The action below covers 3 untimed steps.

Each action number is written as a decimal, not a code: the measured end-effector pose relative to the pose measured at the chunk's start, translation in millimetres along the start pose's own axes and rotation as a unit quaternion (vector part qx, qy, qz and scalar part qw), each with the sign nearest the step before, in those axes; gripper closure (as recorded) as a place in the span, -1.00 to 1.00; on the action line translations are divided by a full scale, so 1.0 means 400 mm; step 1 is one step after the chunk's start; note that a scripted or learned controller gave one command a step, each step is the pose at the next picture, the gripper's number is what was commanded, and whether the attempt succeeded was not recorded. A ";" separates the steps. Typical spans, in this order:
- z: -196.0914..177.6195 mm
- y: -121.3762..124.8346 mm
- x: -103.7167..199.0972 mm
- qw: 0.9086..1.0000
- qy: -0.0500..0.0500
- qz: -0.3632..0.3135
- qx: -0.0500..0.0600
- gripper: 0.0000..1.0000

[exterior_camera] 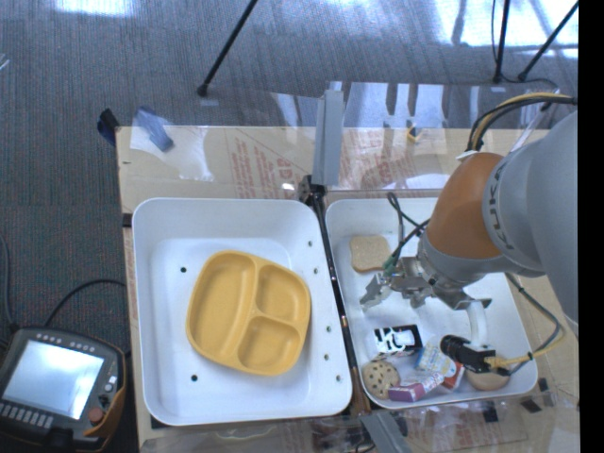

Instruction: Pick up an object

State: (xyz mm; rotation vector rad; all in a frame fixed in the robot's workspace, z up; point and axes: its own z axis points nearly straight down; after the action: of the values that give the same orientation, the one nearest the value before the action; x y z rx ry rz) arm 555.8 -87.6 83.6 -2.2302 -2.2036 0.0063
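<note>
1. The bench (pixel 245 159) is a pale, wood-toned surface under a glossy clear sheet, with faint red printing visible on it.
2. Two shallow white bins sit directly on the bench, side by side, their inner rims touching or nearly so.
3. The left bin (pixel 156 253) occupies the bench's left and centre portion.
4. The right bin (pixel 342 217) sits against it on the right side.
5. A crumpled clear plastic wrapper (pixel 193 154) lies on the bench behind the left bin.
6. A small blue object (pixel 152 128) rests at the bench's far left corner, just beside the wrapper.
7. A grey upright post (pixel 328 140) stands at the rear, between the bins.
</note>
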 end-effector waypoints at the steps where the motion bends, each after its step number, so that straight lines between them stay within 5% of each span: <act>1: -0.004 0.221 -0.016 1.000 -0.001 -0.029 -0.002 -1.00; 2: -0.024 0.222 -0.013 0.999 -0.001 -0.033 0.000 1.00; 3: -0.272 0.173 0.172 0.998 -0.002 -0.056 -0.009 1.00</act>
State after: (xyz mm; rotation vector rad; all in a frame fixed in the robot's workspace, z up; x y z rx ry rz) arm 626.6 -19.9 192.2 -2.1148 -2.3357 -0.0087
